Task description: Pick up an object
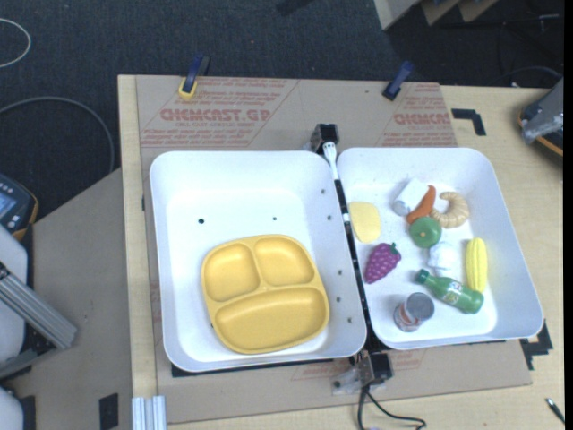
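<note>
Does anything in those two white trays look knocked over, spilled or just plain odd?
Nothing looks spilled or broken. The green bottle lies on its side in the right bin, and the small can beside it looks tipped. The yellow divided plate sits flat but turned slightly askew in the left bin.

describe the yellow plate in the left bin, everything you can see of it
The yellow divided plate lies flat, right way up, in the left bin, toward its near side. It looks like smooth, slightly glossy plastic, a rounded square turned a little askew. Raised ridges split it into three wells: two small ones at the far side and one wide one at the near side. All three wells hold nothing. It rests on the bin's floor with its near edge close to the bin's wall, and nothing else touches it.
</note>
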Action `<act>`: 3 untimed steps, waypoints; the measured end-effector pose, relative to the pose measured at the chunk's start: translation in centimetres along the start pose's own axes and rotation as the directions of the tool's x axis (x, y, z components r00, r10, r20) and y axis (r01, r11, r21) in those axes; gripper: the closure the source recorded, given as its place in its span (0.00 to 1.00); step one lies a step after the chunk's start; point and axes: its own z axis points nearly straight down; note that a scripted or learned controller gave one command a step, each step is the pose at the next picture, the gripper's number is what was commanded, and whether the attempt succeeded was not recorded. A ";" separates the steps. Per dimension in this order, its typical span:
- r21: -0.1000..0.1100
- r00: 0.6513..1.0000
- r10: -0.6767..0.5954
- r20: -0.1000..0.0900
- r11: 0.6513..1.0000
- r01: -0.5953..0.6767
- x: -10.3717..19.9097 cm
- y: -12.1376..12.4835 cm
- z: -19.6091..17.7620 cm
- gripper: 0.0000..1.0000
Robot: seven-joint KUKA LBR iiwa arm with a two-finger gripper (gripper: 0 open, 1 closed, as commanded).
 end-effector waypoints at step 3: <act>0.009 1.000 0.006 0.001 1.000 -0.006 -2.3 -0.1 9.1 1.00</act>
